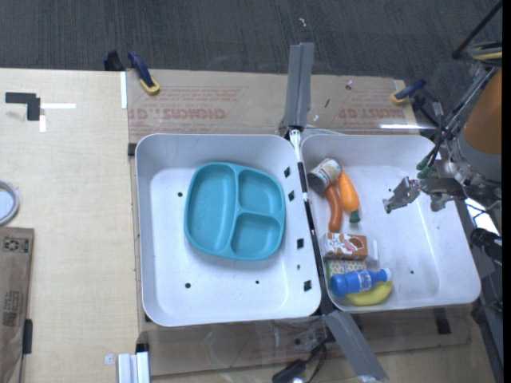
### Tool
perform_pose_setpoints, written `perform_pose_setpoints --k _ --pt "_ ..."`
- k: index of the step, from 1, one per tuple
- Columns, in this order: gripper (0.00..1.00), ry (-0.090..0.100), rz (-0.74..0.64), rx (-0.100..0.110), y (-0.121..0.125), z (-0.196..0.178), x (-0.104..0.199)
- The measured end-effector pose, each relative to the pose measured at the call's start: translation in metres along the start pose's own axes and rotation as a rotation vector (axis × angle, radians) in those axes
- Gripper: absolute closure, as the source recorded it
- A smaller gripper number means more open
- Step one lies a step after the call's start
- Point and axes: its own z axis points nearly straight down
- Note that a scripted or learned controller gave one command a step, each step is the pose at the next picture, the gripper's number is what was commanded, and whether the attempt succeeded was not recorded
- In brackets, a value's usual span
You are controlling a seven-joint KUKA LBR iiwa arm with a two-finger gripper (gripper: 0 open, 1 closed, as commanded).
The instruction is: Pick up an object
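The gripper hovers over the right bin, whether its jaws are released I cannot tell, while the carrot near that bin's left wall looks light, stiff and slick, best pinched across its middle.

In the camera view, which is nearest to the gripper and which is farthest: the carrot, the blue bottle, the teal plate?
From the gripper:
1. Carrot, in the right bin, just to the gripper's left in the picture.
2. Blue bottle, at the right bin's front edge.
3. Teal plate, in the left bin.
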Motion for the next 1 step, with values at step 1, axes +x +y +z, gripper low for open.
perform_pose_setpoints --k 1 --pt "0.0 -0.001 -0.08 0.0 0.085 0.1172 0.0442"
